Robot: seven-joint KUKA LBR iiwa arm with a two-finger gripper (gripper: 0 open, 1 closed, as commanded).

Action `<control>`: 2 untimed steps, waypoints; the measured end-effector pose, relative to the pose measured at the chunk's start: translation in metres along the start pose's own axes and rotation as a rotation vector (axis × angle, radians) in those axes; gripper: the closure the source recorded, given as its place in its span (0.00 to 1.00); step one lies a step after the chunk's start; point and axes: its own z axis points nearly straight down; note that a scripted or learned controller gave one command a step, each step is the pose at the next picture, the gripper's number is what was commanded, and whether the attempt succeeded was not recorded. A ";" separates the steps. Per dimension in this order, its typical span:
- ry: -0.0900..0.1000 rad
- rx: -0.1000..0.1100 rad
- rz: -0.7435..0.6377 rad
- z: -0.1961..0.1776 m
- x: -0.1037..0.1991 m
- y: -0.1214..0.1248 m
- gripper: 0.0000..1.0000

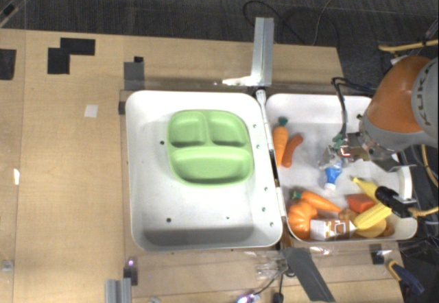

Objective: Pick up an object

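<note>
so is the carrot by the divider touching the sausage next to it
Apart at the tops: camera view shows white bin floor between the carrot and sausage; lower ends, cannot tell.

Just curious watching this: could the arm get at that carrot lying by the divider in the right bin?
Probably yes. The carrot lies uncovered beside a sausage, and open bin floor separates it from the end effector.

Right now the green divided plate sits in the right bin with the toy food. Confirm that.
Not quite. The camera view shows the green divided plate alone in the left bin. The toy food, such as the carrot and the small pumpkin, lies in the right bin, where the gripper hangs.
</note>
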 end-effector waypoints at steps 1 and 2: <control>-0.003 -0.003 -0.006 -0.058 -0.060 -0.012 1.00; -0.001 -0.003 0.101 -0.106 0.019 -0.013 1.00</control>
